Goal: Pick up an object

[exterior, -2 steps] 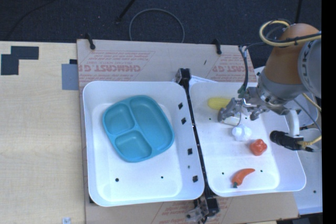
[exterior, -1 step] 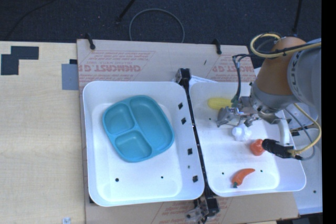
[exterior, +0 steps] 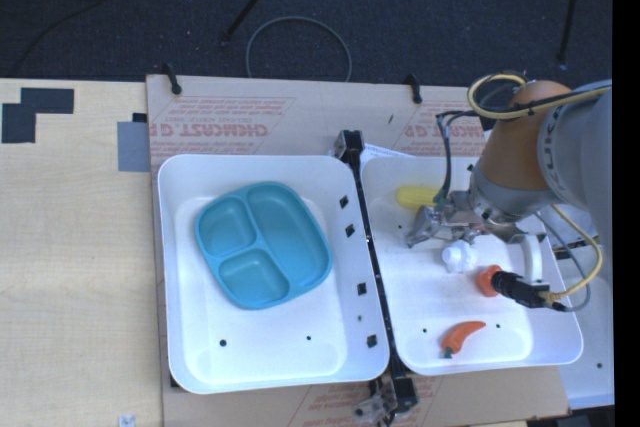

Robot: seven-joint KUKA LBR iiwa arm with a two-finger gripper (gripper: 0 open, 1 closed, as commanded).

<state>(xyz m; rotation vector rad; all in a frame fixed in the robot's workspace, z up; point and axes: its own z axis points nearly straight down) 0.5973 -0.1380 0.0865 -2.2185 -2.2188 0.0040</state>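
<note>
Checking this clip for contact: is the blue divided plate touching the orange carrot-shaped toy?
Apart. The camera view shows the blue divided plate in the left bin and the orange carrot-shaped toy in the right bin, the divider between them.

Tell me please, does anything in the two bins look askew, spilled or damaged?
Nothing stands out. The blue divided plate lies flat, turned at an angle, in the left bin. The yellow item, white item and orange pepper lie loose in the right bin.

**The arm reaches in from the right**

The grey arm [exterior: 580, 150] comes in from the right side. Its orange band [exterior: 515, 150] sits above the wrist. The gripper [exterior: 425, 230] points left and hangs low.
</note>
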